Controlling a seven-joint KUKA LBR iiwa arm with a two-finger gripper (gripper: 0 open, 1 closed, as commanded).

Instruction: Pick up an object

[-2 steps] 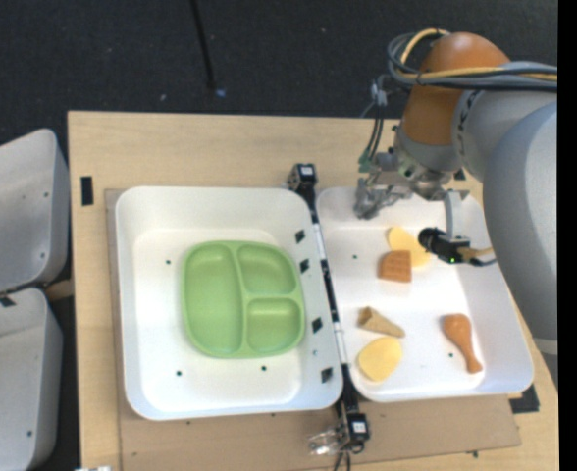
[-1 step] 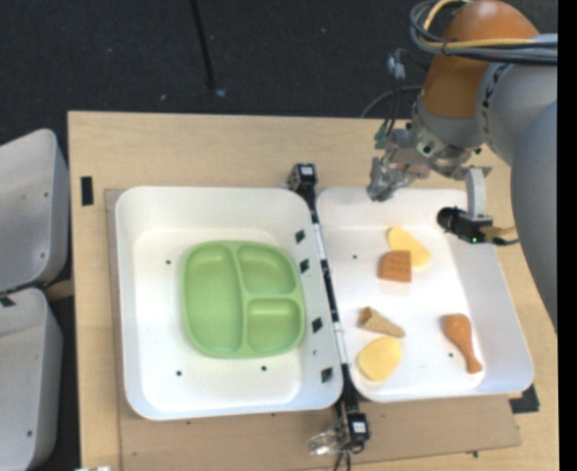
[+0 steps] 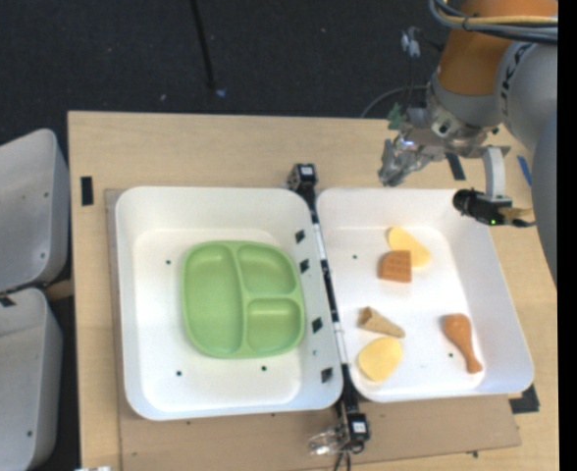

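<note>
Food pieces (image 3: pixel 396 266) in the right bin (image 3: pixel 499 283), gripper (image 3: pixel 398 168) above its far edge, finger state unclear.

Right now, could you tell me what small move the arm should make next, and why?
Probably move the gripper toward the camera and down over the orange block. The gripper sits above the right bin's far rim, away from every piece, and that block with the yellow piece touching it lies nearest.
</note>
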